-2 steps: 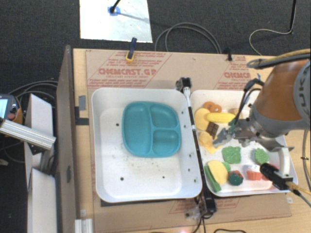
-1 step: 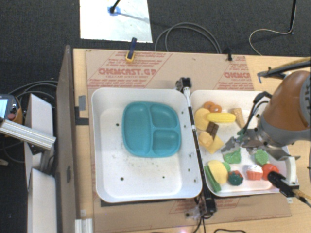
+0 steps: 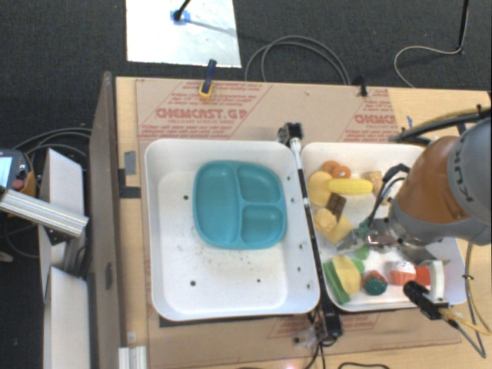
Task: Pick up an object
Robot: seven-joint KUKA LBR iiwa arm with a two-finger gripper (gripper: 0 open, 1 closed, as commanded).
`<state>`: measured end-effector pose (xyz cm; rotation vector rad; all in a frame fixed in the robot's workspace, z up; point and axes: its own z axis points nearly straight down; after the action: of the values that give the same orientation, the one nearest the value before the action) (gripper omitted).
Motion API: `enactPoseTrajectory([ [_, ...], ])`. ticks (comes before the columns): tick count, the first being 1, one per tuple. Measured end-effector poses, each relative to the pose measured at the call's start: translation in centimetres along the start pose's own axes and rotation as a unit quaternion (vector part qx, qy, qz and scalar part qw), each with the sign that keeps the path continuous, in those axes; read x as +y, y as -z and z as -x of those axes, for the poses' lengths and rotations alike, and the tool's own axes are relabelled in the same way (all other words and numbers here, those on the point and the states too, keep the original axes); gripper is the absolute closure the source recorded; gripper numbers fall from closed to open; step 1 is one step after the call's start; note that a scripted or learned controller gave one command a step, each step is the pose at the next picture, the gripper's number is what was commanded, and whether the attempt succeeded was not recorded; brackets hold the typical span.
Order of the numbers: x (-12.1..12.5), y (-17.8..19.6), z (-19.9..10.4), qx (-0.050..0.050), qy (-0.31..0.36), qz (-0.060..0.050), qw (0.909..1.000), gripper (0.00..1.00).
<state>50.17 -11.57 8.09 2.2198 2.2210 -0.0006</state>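
Because the arm (image 3: 442,187) reaches in from 3 o'clock, it hangs low over the right bin (image 3: 461,287), where all the toy food sits close together. Its claw (image 3: 367,235) points toward 9 o'clock and is down among the toys near the middle of that bin, but I cannot tell how it is set or whether it has hold of anything, since the metal part is small and blurry. A yellow banana (image 3: 350,186) lies at about 12 o'clock from the claw, with an orange piece (image 3: 335,168) just above it and a small brown block (image 3: 336,204) under it. A pale yellow lump (image 3: 329,221) sits just beside the claw at 9 o'clock. A green and yellow piece (image 3: 344,274) and a dark green piece (image 3: 374,284) lie at 6 o'clock, near the bin's low edge, with a red and white piece (image 3: 401,273) next to them. The left bin (image 3: 173,283) holds a teal plate (image 3: 238,204) with sections, lying flat. Both bins rest on the worktop (image 3: 254,110). I think the claw is low so it can grab the nearest toy, and the crowding could make that hard.
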Motion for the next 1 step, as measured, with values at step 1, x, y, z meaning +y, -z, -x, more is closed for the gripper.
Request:
enactPoseTrajectory([
  [1, 0.06, 1.39, -0.10, 0.001, 0.001, 0.001, 1.0000, 1.00],
])
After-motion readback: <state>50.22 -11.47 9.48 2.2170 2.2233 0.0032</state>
